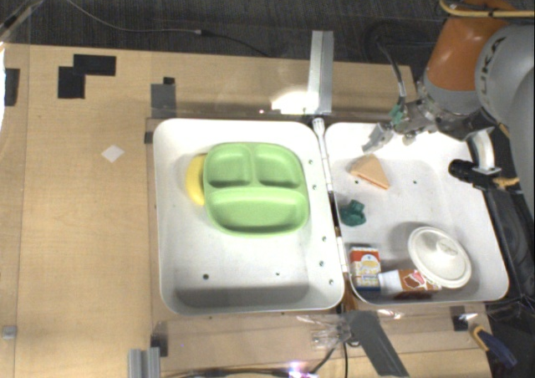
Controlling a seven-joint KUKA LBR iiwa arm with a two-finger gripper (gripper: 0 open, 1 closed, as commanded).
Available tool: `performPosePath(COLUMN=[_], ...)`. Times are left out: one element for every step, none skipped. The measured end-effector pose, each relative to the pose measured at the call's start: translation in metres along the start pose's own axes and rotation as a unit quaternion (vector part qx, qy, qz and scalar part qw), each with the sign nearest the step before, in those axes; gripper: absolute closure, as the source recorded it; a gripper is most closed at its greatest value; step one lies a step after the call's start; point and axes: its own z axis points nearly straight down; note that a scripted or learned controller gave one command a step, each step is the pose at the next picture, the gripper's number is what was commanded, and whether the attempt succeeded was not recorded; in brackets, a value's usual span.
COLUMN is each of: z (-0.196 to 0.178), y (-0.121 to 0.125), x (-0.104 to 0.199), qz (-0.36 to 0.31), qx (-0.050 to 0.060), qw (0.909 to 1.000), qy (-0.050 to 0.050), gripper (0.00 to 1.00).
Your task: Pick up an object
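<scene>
My gripper (391,135) hangs over the far part of the right bin (481,226), open, with nothing between its fingers. Just in front of it and to its left a tan wedge (370,172) lies on the bin floor. A small teal object (354,212) sits near the divider. At the near end are a white round bowl (438,256), a small red and white carton (364,266) and a brown bottle lying on its side (403,281). In the left bin (242,280) a green divided plate (254,186) lies over a yellow object (195,180).
A metal post (321,75) stands behind the join between the bins. The grey arm with its orange band (461,54) comes in from the right, above the right bin's far corner. Bare wooden bench (75,226) stretches to the left.
</scene>
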Motion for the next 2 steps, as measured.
performPosePath(z=[0.06, 0.045], y=[-0.026, -0.023], x=[0.035, 0.033], qz=[0.006, 0.005], qx=[0.002, -0.003], qw=[1.0, 1.0], qy=[0.001, -0.001], gripper=[0.0, 1.0])
